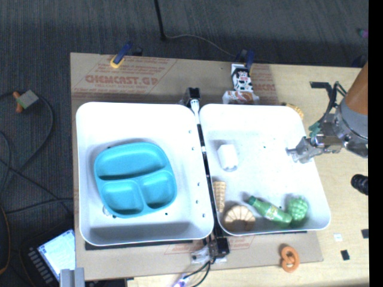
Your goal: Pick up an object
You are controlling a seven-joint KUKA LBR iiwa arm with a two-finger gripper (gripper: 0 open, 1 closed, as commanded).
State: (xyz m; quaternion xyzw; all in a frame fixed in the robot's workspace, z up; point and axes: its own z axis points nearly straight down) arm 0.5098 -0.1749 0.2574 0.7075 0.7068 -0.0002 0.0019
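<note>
Looking down from the left, we see a pale wooden counter bearing two shallow white plastic bins side by side. In the left bin lies a turquoise plastic tray with three compartments, tilted a little and sitting toward the near left part. Between the bins runs a dark seam with a black clip at its far end.

In the right bin we find a small white cylinder-shaped object near the left wall, well apart from the rest. Along the near wall sit a tan ridged cone-like piece, a round tan shell-shaped toy, a green plastic bottle lying on its side, and a green leafy toy like broccoli touching the bottle's right end.

At the right rim of this bin hangs the grey metal claw, reaching in from the arm. We see nothing between its fingers, and how far they are parted we cannot tell. An orange ring-shaped toy lies on the counter in front of the right bin.
</note>
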